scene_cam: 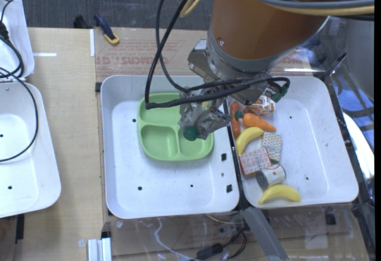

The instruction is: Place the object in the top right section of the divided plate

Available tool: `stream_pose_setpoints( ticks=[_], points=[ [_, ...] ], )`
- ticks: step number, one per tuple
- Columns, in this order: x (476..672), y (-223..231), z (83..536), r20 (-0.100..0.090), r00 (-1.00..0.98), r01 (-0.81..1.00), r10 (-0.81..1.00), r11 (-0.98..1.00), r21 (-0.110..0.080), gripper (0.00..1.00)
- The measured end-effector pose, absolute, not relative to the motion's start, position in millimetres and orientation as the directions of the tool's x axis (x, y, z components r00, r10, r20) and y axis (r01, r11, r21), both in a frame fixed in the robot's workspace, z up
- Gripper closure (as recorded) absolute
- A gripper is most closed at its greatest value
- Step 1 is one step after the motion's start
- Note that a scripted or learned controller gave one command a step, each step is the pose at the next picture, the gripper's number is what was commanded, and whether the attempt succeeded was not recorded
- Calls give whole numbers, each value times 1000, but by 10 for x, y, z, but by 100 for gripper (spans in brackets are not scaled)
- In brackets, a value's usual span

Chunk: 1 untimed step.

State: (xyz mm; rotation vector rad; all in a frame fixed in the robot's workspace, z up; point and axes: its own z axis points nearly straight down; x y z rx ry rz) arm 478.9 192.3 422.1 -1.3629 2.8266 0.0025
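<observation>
I have the gripper [199, 125] over the green divided plate [156, 135], pinching a small dark-green object [190, 134] above its right side; next I shift toward the top right section.

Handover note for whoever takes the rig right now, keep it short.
Gripper: low over the right side of the green divided plate, a small dark green object at its tip; grip unclear.
Plate sits in the left bin.
Right bin holds two bananas, a carrot, small boxes.
Done: arm is at the plate.
Left: confirm the object lands in the top right section.
</observation>
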Motion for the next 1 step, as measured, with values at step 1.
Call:
stream_pose_setpoints(
  ticks=[1],
  points=[
    [4817,1835,3226,-2,-659,-752,-752,659,1,100]
  ],
)
